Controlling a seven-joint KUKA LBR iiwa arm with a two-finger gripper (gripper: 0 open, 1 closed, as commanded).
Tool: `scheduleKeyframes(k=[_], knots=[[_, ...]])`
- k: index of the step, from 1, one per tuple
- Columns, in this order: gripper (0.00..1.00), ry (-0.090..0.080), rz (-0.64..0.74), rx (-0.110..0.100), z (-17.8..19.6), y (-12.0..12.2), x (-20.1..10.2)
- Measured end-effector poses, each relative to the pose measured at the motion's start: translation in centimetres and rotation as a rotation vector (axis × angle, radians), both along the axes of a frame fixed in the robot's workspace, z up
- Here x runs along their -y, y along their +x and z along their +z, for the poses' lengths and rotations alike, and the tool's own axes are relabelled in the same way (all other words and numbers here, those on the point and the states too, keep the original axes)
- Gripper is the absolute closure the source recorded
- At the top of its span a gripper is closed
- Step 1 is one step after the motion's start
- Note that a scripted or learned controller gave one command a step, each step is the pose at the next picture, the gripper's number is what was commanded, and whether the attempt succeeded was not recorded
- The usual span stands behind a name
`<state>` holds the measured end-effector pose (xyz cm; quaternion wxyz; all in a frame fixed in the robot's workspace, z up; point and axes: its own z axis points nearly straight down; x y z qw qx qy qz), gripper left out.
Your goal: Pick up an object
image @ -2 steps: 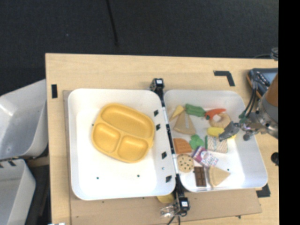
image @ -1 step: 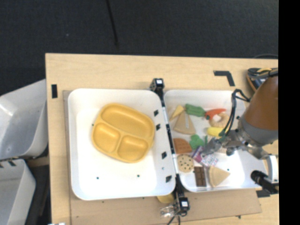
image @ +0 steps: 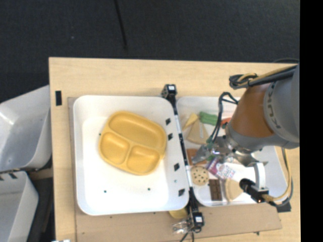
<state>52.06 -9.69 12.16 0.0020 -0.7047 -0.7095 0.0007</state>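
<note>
Arm's gripper (image: 211, 154) is hovering low in the right bin (image: 282, 160) over the toy pile (image: 212, 173); grip state can't be told. Should be centering on 1 toy w/ clear sides.

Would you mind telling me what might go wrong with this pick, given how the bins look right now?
1. The right bin is crowded: a round cookie, a brown bar and a green piece lie close together, so the pincer may nudge or catch a neighbour.
2. The pincer sits near the divider between the bins, so it could bump it.
3. The arm hides much of that bin from the camera, so a miss may go unnoticed.
</note>
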Motion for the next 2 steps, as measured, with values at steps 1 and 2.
scheduleKeyframes(k=[1,2], knots=[[0.0,0.001,0.001,0.007,8.23,-3.06,-6.42],[1.0,-0.002,-0.004,0.002,8.71,-2.96,-5.97]])
